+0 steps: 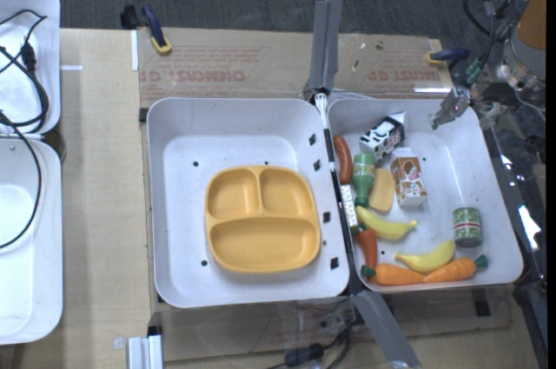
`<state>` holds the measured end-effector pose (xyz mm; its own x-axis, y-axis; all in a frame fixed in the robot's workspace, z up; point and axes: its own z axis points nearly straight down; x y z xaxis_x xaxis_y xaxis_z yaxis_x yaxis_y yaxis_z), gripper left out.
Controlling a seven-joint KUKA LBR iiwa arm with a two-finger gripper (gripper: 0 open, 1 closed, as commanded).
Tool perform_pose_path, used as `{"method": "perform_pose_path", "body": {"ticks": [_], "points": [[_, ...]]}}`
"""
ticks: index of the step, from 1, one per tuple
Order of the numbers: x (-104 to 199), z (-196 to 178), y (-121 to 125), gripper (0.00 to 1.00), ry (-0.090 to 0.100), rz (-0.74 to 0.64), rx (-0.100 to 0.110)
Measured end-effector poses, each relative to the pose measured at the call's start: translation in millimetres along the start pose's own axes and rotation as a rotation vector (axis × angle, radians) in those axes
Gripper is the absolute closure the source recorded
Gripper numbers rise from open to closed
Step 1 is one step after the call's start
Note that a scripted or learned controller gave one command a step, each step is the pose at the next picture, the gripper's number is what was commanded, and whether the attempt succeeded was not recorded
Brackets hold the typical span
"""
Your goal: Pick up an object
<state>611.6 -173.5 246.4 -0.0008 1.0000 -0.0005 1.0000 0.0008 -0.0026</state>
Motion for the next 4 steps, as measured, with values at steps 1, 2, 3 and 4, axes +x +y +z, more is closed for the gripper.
{"method": "perform_pose_path", "body": {"ticks": [1,2,3,4], "points": [[27.3,146.3,-14.6,0.00,0.000,-0.004,0.000],[48.3,152.2,-19.1,0.00,-0.005,-0.020,-0.007],[47.6,144.2,-19.7,1.00,-0.004,-0.017,-0.004],[109.4,31.1,13.7,1.00,-0.001,-0.022,-0.003]]}}
